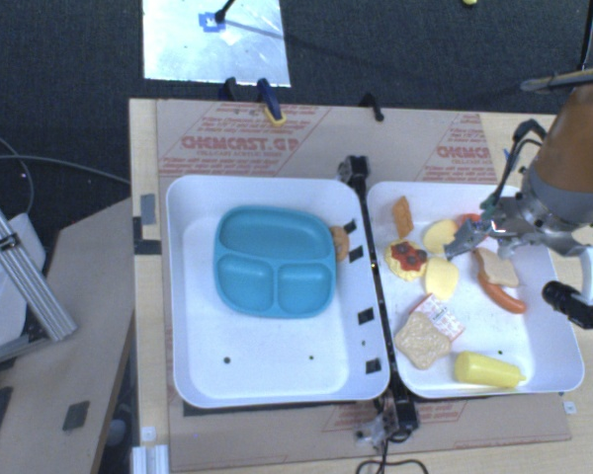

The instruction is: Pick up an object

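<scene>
While toys crowd the right bin [571, 371], the arm [573, 166] hangs above them to pick.
Gripper [479, 233]: over the bin's upper middle; grip state hidden, cannot tell.
Nearest target: sausage [500, 295], just below.
Left bin [193, 363]: one blue tray [275, 262].
Toys: roughly nine.

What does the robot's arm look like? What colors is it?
The arm is fat and round, grey with an orange band above the wrist. Its gripper is a bundle of silvery-grey metal parts with a bit of red showing. A dark cable loops beside the wrist.
</scene>
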Controlling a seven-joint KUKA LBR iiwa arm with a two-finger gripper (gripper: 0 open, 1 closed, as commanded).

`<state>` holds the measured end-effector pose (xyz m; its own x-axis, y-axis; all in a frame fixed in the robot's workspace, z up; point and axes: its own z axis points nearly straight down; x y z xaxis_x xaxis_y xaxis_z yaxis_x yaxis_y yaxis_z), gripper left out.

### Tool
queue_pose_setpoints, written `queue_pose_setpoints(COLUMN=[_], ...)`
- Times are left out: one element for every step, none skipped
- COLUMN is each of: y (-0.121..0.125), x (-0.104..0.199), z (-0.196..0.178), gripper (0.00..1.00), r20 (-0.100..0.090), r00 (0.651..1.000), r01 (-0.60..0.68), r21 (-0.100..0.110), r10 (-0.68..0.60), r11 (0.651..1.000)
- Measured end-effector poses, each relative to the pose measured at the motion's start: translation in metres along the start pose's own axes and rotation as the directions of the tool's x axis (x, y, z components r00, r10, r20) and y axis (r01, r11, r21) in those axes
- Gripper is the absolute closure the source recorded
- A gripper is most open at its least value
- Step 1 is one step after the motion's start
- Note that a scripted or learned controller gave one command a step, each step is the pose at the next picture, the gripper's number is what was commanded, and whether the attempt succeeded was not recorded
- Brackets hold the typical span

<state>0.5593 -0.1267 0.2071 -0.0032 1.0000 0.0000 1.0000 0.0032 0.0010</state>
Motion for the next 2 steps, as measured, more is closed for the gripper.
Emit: queue_pose_setpoints(y=[-0.052, -0.028], x=[0.061, 0.043], z=[0.024, 0.057], gripper=[0.0, 0.0], r20=[-0.004, 0.001], r00=[1.0, 1.0], r01=[0.006, -0.002], r21=[0.005, 0.0], r10=[-0.006, 0.002], r11=[1.0, 1.0])
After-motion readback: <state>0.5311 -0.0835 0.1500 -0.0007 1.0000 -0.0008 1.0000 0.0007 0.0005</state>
